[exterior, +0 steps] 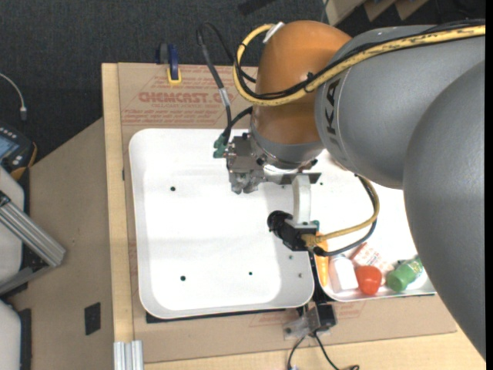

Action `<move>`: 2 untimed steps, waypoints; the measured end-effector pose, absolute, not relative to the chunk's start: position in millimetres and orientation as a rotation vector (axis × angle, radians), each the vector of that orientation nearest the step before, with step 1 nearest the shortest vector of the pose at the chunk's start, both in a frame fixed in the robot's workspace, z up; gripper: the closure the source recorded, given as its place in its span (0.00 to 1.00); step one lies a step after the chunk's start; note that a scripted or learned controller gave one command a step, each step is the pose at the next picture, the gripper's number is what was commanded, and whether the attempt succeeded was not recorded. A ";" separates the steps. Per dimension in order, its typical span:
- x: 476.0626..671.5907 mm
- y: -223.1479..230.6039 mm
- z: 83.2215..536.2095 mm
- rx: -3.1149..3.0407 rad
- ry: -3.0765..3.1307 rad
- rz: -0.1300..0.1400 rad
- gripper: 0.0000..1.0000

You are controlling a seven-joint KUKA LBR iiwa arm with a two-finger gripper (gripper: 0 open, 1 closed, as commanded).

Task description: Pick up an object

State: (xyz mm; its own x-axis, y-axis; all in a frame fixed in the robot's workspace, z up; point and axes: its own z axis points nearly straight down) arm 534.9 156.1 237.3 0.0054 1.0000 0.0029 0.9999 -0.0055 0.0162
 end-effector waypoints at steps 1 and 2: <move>484.3 164.9 248.1 2.222 2.226 -0.003 1.00; 547.2 105.9 112.7 2.232 2.214 -0.017 1.00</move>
